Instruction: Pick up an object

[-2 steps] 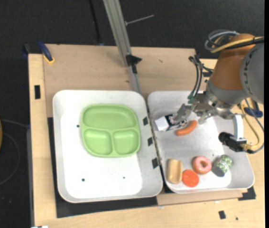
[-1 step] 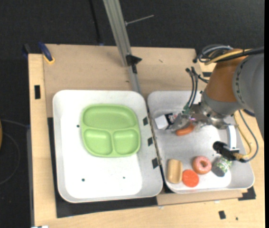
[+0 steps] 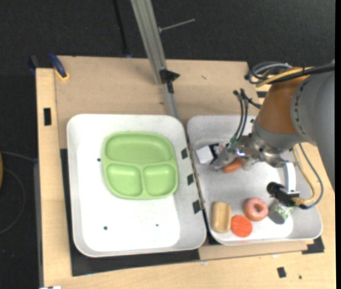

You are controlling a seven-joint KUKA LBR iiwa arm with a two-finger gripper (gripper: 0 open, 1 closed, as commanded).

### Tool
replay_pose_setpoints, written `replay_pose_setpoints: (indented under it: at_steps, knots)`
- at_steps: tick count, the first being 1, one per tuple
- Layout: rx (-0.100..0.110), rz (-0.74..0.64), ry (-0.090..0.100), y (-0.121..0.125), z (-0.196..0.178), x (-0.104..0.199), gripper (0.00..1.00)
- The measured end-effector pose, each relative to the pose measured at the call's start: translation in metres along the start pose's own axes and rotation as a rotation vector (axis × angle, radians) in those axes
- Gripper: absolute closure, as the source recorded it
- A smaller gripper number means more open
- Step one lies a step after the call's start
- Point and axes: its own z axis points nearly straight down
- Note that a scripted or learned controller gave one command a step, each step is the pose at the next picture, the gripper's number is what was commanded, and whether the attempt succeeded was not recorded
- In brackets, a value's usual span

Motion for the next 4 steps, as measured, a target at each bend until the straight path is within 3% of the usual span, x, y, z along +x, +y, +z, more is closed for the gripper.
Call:
replay_pose_setpoints:
  at_steps: [1, 3, 4]
  knots:
    - [-0.004, 0.003, -0.001, 0.001, -0.012, -0.001, 1.0]
    - [-0.008, -0.004, 0.0, 0.01, -0.135, -0.003, 1.0]
    - [-0.005, -0.005, 0.001, 0.011, -0.158, -0.005, 1.0]
